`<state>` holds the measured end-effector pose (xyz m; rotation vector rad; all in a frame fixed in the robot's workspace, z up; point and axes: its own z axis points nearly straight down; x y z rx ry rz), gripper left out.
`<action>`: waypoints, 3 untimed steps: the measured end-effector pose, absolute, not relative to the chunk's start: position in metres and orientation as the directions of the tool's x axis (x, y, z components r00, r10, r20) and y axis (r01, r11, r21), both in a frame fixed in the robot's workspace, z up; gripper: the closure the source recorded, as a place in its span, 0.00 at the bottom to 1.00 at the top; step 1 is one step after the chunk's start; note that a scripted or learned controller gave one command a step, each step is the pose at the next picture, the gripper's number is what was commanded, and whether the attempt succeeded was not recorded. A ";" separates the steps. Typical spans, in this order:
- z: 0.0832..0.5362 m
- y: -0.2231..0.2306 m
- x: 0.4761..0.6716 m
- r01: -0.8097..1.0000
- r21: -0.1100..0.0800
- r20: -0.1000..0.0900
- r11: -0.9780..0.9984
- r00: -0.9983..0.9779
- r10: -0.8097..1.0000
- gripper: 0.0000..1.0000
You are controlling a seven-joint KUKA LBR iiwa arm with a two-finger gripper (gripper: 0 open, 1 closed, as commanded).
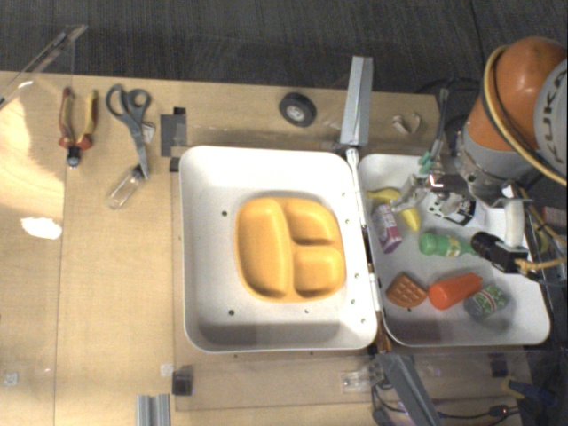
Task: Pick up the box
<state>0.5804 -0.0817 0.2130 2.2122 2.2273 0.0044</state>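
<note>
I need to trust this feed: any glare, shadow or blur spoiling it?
Camera view: strong glare washes the bench's left edge; soft shadow inside the left bin along its near wall; the hand over the right bin looks slightly blurred; the small items there read soft.

From my station I see the grey KUKA arm [524, 105] as a rounded, bulky body with a broad glossy orange band curving over it, edged by a thin yellow line. Below the orange band sits a grey collar, then a cluttered white and metal gripper assembly [441, 195] with small green and red spots. Black cables trail beside the collar.
</note>
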 end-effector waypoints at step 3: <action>0.186 -0.017 0.552 0.876 0.008 -0.004 0.482 -0.482 0.876 1.00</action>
